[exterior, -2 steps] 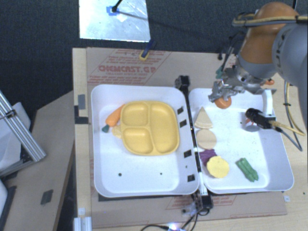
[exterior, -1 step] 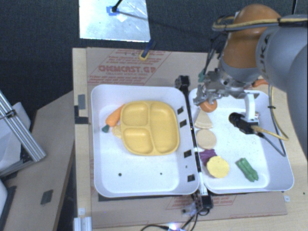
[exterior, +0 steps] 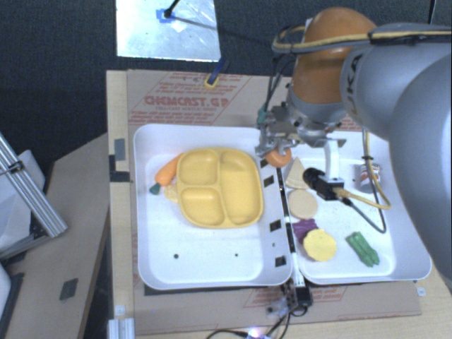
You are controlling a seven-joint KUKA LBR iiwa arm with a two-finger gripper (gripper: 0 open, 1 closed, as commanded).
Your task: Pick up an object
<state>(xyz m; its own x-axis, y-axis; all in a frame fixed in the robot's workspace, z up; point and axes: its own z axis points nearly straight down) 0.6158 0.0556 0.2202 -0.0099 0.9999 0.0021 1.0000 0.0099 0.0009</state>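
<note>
My gripper [exterior: 274,147] hangs low over the divider between the two white bins, at the far left corner of the right bin [exterior: 406,249]. Right under it lies a small orange piece [exterior: 280,158], partly hidden by the gripper body. Whether the piece is held cannot be made out. The grey arm with its orange band [exterior: 332,48] covers the back of the right bin.
The left bin [exterior: 205,260] holds a yellow divided plate [exterior: 215,187] and a carrot [exterior: 167,169] at its left. The right bin holds a beige wedge [exterior: 294,171], a tan disc [exterior: 304,203], a purple piece [exterior: 305,227], a yellow disc [exterior: 319,246], a green piece [exterior: 362,248] and a small can [exterior: 368,175].
</note>
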